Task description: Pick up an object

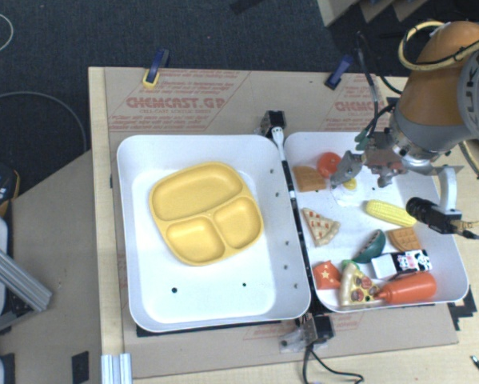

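The arm [439, 78] reaches in over the right bin [455, 250], orange band up top, wrist angled down toward that bin's far end. The gripper [353, 170] hangs low there, just beside a small orange-red round piece [329, 163] and a tan bread-like slice [309, 178], with something small and yellow [349, 184] right under its tip. How the gripper is set, open or closed, I cannot tell from this angle, and nothing can be made out in its grasp.

Working outward from the right bin's centre: a yellow corn cob [391, 211] lies toward the arm's side, a waffle-patterned wedge [320, 227] sits toward the divider between the bins, and a teal piece [373, 246] rests just nearer the camera. Closer still, along the bin's near wall, there's a crowd: a red strawberry-like piece [326, 274] by the divider, a pizza slice [353, 285] next to it, an orange carrot [407, 288] lying lengthwise, a black-and-white carton [409, 262] touching the carrot's upper side, and a tan cracker [402, 238] just beyond the carton.

Across the divider, the left bin [143, 286] carries a yellow three-compartment tray [205, 212], sitting flat near its middle, well apart from all the toy food.

Both bins sit on a cardboard-covered bench [223, 94].
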Robot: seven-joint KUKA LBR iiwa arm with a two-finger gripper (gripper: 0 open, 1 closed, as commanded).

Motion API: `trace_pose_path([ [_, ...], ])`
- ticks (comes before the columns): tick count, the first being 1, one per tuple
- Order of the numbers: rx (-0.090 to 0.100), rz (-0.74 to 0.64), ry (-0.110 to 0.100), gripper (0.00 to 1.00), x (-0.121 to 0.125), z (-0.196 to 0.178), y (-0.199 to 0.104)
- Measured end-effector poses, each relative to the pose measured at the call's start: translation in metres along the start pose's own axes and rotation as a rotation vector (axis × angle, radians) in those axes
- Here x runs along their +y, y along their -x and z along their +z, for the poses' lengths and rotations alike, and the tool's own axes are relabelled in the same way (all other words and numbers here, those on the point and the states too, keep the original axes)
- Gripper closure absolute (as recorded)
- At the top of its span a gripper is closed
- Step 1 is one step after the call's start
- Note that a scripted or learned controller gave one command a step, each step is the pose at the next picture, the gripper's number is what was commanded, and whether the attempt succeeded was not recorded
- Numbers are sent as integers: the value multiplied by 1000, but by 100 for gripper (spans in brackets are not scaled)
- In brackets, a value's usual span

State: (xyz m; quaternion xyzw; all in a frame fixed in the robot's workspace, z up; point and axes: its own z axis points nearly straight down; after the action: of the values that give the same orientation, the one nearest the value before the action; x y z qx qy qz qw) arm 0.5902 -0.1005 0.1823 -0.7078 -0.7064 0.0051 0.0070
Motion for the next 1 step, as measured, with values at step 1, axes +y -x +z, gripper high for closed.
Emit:
trace_pose_path([
  [1, -1, -2, 15, 0, 3, -9, 0],
])
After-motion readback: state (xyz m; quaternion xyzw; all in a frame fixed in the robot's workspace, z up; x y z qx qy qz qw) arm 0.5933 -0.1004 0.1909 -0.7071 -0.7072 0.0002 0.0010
